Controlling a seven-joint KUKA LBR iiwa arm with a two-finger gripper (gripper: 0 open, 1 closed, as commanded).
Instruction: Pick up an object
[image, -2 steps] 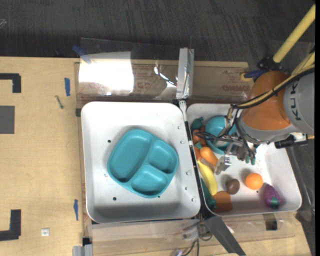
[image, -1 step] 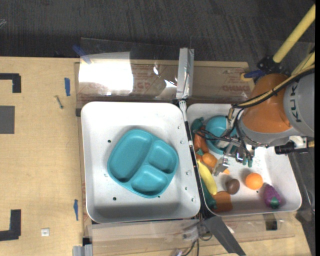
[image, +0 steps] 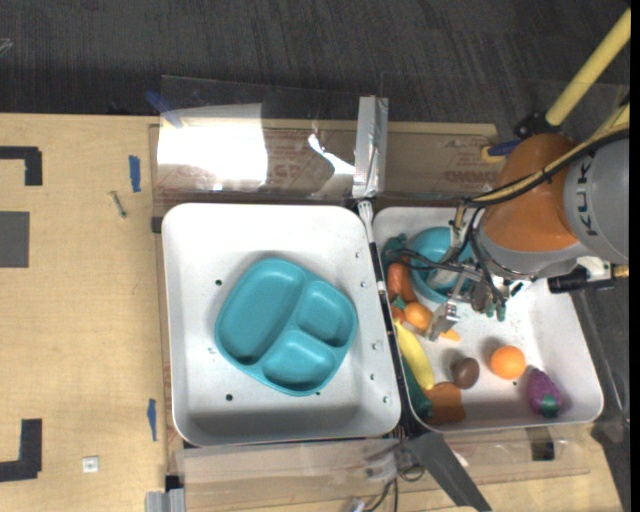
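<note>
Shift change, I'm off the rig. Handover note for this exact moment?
Gripper: low in the right bin, over the clutter near its left wall, nothing visibly held.
Right bin: yellow banana, orange ball, purple piece, brown round piece, small orange piece, teal bowl.
Left bin: teal divided plate.
Done: nothing lifted yet.
Left: grasp one object and raise it.

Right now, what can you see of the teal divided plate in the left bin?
The teal divided plate looks like smooth moulded plastic, a rounded square with three compartments split by raised ridges. It lies flat and right side up, turned at a slant, near the middle of the left bin, on its floor, apart from the walls. Nothing else touches it.
</note>
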